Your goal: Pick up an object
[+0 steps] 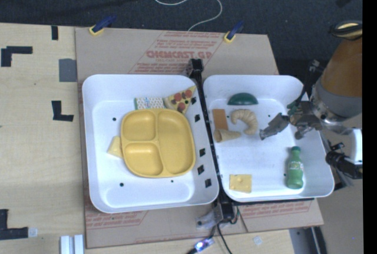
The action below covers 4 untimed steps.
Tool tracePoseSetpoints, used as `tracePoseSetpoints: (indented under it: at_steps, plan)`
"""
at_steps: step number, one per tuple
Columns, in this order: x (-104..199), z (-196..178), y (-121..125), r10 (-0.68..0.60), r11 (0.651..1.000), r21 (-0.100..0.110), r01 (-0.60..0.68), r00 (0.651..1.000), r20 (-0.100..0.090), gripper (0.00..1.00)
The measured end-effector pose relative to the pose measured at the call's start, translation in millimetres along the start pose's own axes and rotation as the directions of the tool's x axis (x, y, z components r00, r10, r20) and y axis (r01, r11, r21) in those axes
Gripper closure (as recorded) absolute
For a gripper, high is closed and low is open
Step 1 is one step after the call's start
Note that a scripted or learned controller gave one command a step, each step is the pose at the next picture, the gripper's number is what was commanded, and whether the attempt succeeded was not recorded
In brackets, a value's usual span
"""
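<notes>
My gripper hangs over the right bin, just right of a tan croissant and above a green bottle that lies near the bin's right wall. Nothing shows in its grasp. Also in this bin are a dark green dome at the back, a tan block with a pale cone-shaped piece below it, and a yellow cheese slice at the front.
The left bin holds a yellow divided plate, a pizza slice, a patterned cracker and a yellow wedge. A black divider runs between the bins. The arm's orange band stands at the right.
</notes>
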State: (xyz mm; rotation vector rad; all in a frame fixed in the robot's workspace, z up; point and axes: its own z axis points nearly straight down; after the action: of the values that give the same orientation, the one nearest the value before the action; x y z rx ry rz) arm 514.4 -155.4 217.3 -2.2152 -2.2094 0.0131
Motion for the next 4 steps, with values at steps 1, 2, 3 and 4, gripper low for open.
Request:
tracePoseSetpoints:
  at_steps: [1, 2, 3, 4]
  plan:
    - [0.4, -6.8, 2.7, -0.004, 1.0, -0.013, 0.004, 1.0, 0.002, 0.0]
    - [-5.2, 48.6, -6.2, -0.002, 1.0, -0.007, 0.002, 1.0, 0.002, 0.0]
    - [-4.4, 112.9, -4.0, -0.003, 1.0, -0.008, 0.003, 1.0, 0.002, 0.0]
    - [-3.8, 133.7, -3.9, -0.004, 1.0, -0.013, 0.004, 1.0, 0.004, 0.0]
